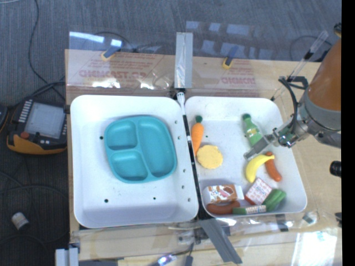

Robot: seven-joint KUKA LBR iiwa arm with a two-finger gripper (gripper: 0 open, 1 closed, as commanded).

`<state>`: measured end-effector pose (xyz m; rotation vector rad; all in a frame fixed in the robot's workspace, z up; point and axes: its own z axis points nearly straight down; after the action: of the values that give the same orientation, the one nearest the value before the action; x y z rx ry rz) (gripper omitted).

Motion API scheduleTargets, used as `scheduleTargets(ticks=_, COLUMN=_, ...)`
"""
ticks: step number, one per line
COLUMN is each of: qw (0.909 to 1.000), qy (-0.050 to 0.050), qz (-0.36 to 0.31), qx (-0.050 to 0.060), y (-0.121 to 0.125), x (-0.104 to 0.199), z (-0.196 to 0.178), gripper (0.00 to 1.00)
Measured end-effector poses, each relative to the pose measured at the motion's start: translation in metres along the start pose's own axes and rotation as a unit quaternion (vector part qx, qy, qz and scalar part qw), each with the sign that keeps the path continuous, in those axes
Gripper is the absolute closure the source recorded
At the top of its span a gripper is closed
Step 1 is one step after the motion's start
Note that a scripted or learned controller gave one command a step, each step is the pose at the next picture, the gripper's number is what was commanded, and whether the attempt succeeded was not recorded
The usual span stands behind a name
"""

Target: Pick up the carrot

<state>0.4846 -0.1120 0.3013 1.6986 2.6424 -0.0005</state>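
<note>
Camera view: carrot (196, 133) lies at left edge of right bin (288, 115), mid frame, just above round yellow food (210, 157). Claw (265, 143) at right, over bin between green bottle (251, 128) and banana (256, 165); open or closed: cannot tell. Left bin (83, 165) carries teal divided plate (139, 148). Wooden table (125, 73) on grey carpet (166, 7), cables upper left.

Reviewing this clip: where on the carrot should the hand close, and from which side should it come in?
Probably across the thick orange middle of the carrot, coming straight down from above. It lies flat, its length running along the right bin's left wall, green top pointing away from the camera. Fingers would best close across its width, though the wall side leaves little room. The yellow round piece sits by its narrow tip.
</note>
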Motion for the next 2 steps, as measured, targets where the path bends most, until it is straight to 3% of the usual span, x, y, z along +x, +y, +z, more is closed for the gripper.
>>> scheduleTargets(ticks=2, qw=1.0000, qy=0.000, qz=0.000, qx=0.000, y=0.0000, x=0.0000, z=0.0000, gripper=0.00)
